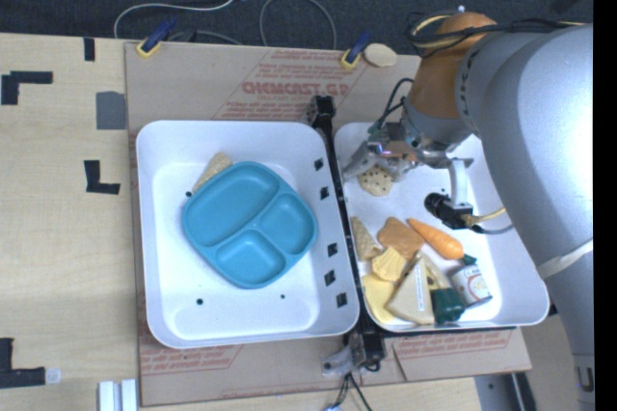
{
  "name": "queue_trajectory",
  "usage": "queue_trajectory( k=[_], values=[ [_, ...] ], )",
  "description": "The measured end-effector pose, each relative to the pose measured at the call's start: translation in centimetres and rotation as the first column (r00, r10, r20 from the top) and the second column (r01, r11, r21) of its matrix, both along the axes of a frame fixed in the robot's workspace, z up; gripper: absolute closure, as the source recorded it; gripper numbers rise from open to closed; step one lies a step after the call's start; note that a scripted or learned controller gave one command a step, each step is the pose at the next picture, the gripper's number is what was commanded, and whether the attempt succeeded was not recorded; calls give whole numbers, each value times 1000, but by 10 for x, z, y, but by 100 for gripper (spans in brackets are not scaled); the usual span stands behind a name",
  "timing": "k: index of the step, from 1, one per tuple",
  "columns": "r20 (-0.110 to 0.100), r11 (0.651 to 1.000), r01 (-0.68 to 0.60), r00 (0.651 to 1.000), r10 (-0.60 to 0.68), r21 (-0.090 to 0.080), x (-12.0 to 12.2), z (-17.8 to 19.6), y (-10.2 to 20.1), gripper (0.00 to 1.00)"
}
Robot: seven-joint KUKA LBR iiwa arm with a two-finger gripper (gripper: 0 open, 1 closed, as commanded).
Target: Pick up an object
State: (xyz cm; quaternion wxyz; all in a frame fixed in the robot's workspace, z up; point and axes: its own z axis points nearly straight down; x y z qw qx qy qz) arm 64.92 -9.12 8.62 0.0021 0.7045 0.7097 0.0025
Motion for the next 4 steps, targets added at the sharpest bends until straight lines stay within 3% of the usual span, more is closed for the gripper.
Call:
queue_trajectory(
  k=[1,4],
  values=[
    [-10,1000,4,1000,-4,-3,16,-1,-5,0],
    [-9,1000,6,1000,-7,-7,19,-1,-6,0]
  ],
)
